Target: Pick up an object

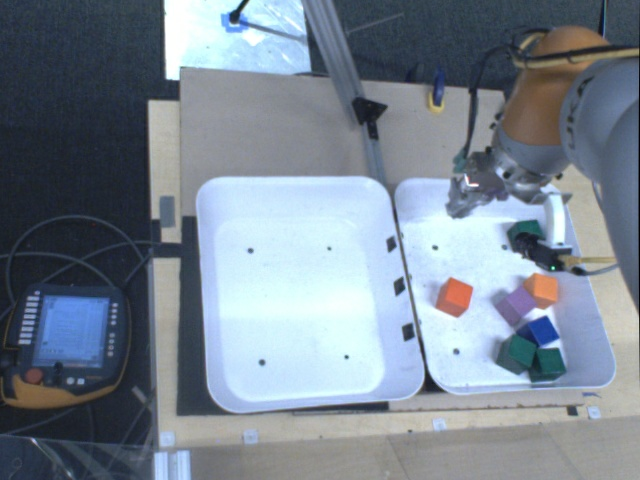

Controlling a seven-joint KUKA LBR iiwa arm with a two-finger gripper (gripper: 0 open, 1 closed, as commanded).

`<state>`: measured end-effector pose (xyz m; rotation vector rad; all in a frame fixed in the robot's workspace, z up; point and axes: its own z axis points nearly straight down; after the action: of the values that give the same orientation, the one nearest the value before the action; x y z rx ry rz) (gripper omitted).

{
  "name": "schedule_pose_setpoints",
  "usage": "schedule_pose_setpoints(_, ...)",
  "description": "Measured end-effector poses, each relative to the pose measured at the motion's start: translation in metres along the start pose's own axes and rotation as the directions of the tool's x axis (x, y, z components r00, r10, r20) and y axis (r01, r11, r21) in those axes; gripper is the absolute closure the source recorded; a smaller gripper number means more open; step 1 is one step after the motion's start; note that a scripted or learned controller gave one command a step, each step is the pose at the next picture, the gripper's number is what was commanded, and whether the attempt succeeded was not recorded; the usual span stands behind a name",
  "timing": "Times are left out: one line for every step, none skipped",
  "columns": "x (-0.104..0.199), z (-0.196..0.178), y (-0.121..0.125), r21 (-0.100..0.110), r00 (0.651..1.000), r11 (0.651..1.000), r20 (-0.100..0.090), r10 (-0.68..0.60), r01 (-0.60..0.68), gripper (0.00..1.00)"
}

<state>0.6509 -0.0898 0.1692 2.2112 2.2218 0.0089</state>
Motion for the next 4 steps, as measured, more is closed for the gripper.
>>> schedule_pose_setpoints(0.006, -0.047, -0.002, 0.001, 1.000, 1.000, -0.001, -0.001, 0.001, 1.00)
schedule_pose_setpoints(0.005, -0.102, 0.000, 0.000, 1.000, 1.000, 0.000, -0.001, 0.001, 1.00)
schedule_pose_setpoints(0.064, -0.092, 0.000, 0.007, 1.000, 1.000, -0.003, -0.006, 0.006, 1.00)
schedule_pose_setpoints(0.115, -0.076, -0.008, 0.009, 1.000, 1.000, -0.003, -0.005, 0.005, 1.00)
